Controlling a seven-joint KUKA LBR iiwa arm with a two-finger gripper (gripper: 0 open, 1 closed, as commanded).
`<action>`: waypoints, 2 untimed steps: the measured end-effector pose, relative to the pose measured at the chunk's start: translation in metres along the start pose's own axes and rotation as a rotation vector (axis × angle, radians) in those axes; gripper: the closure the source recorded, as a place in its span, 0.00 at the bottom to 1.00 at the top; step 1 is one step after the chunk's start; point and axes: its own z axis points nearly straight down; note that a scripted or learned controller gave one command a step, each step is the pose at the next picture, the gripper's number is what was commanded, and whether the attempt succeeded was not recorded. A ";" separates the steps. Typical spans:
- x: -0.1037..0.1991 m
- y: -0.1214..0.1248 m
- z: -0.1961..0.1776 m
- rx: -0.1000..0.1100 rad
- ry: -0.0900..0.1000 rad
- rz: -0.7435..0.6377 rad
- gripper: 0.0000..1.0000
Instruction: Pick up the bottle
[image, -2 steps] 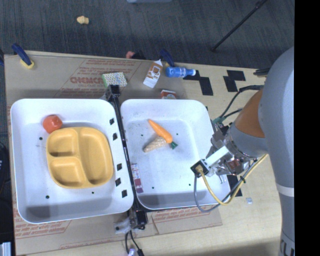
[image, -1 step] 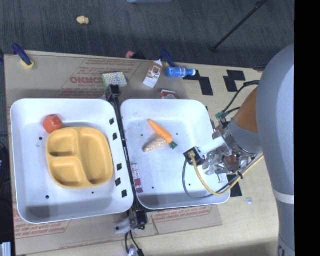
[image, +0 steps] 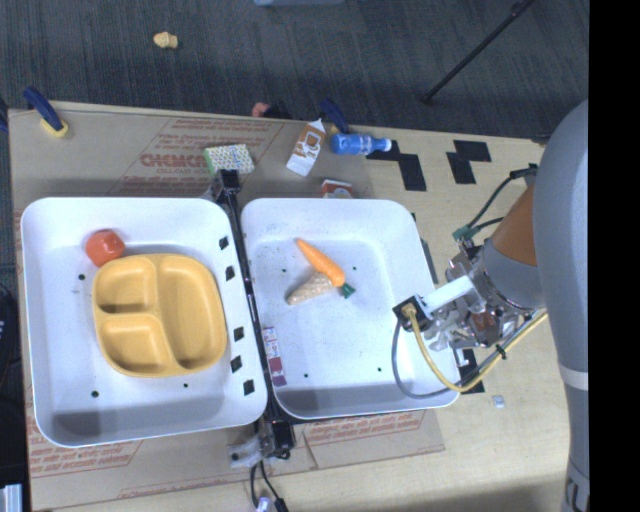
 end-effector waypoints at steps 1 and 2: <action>0.000 -0.001 0.005 0.003 -0.002 -0.001 1.00; 0.000 0.000 -0.011 0.000 0.000 -0.002 1.00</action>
